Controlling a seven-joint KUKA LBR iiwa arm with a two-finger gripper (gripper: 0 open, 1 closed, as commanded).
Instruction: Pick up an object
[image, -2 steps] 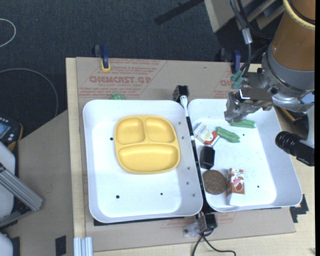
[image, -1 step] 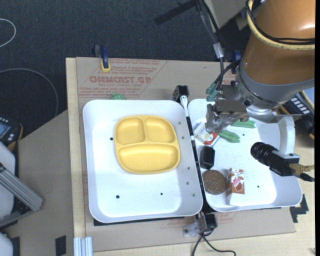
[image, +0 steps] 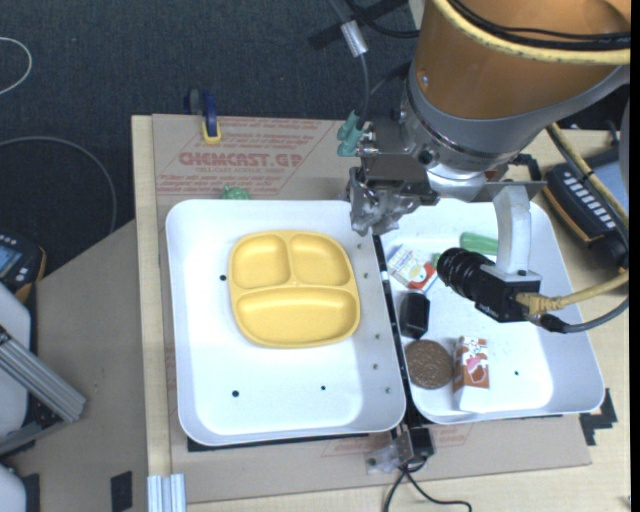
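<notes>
My gripper (image: 372, 215) hangs over the top of the ridge between the two bins, just past the upper right corner of the yellow divided plate (image: 293, 288). Nothing shows between its fingers. In the right bin (image: 560, 395) lie a small red-and-white packet (image: 409, 267), a black block (image: 414, 313), a brown round disc (image: 429, 363), a red-and-white carton (image: 471, 372) and a green piece (image: 479, 242) partly hidden behind the arm's black camera unit (image: 485, 283).
The left bin (image: 200, 380) holds the yellow plate. The grey and orange arm (image: 500, 70) covers the upper right of the view. A clamp (image: 209, 115) sits on the brown board behind the bins. Cables run along the right side.
</notes>
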